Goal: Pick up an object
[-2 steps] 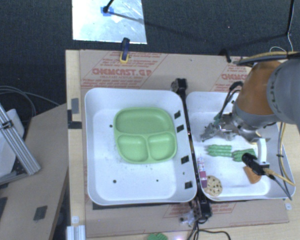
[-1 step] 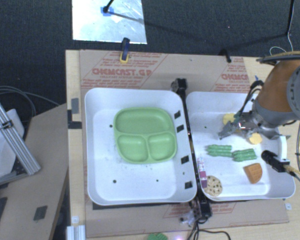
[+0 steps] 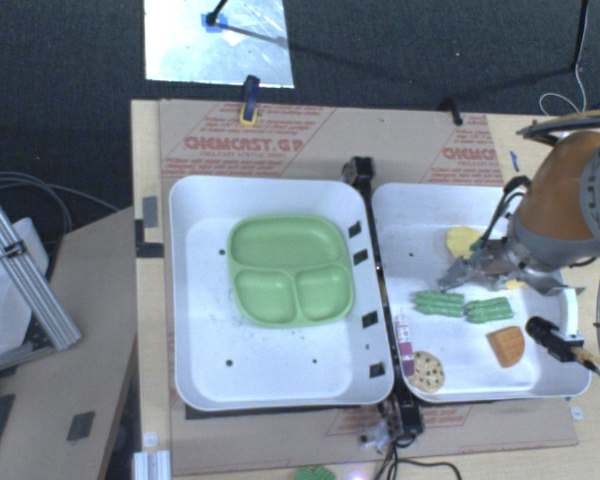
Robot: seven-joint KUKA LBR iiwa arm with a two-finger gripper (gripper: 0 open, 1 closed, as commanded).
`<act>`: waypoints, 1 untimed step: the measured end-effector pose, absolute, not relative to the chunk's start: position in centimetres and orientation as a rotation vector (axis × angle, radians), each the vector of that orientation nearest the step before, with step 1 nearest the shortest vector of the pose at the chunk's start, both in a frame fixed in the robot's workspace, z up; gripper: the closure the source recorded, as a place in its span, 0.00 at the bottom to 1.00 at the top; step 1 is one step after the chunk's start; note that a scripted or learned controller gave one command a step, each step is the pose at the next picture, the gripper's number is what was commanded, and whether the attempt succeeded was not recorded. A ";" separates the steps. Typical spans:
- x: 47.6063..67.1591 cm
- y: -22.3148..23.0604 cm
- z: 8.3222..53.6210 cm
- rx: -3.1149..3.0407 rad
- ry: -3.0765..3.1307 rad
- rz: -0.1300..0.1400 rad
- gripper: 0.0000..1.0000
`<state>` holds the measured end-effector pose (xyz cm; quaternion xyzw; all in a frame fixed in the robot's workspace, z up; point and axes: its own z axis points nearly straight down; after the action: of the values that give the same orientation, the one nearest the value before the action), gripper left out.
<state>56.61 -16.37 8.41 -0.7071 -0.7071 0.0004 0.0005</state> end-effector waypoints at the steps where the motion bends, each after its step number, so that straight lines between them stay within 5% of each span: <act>1: 55.1 -16.3 8.4 -2.220 -2.221 0.001 0.00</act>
<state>55.12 -16.29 8.41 -0.7071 -0.7072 0.0003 0.0006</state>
